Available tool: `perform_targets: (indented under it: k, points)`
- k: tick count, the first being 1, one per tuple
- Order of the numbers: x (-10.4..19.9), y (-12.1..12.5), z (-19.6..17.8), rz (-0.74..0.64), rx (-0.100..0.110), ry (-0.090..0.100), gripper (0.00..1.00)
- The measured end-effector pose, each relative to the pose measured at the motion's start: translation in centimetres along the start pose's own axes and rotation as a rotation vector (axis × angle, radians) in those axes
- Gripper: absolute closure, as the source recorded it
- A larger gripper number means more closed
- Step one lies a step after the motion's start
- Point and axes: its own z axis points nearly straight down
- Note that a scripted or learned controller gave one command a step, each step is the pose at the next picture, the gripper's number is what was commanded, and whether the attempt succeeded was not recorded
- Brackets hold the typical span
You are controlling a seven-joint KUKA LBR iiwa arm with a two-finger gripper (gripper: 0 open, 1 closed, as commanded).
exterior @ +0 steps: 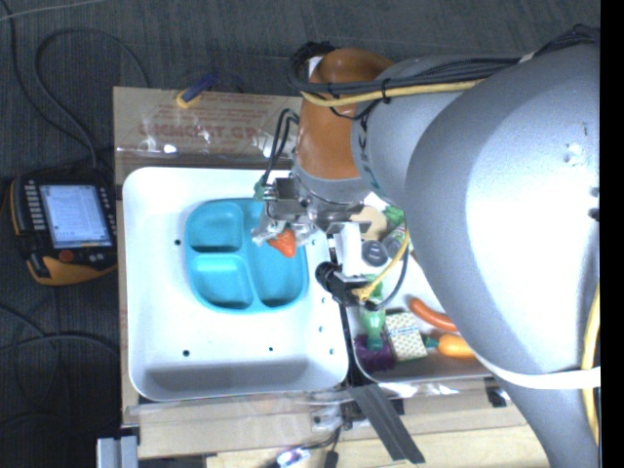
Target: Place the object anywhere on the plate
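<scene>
Claw (pixel 278 230) over blue plate's (pixel 234 261) right edge, apparently clamped on small orange object (pixel 285 245); risk of dropping past rim into white bin (pixel 156 339) if released off-centre.

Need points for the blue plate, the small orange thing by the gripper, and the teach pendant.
blue plate (pixel 226 283): camera view, floor of its lower-left compartment.
orange object (pixel 285 246): camera view, its middle, at the plate's right edge under the gripper.
teach pendant (pixel 70 214): camera view, middle of its screen.
</scene>
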Motion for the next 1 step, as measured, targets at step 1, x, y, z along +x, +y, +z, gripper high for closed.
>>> perform_targets:
  k: [1]
  points:
    - [0.00, 0.01, -0.02, 0.000, 0.000, 0.000, 0.00]
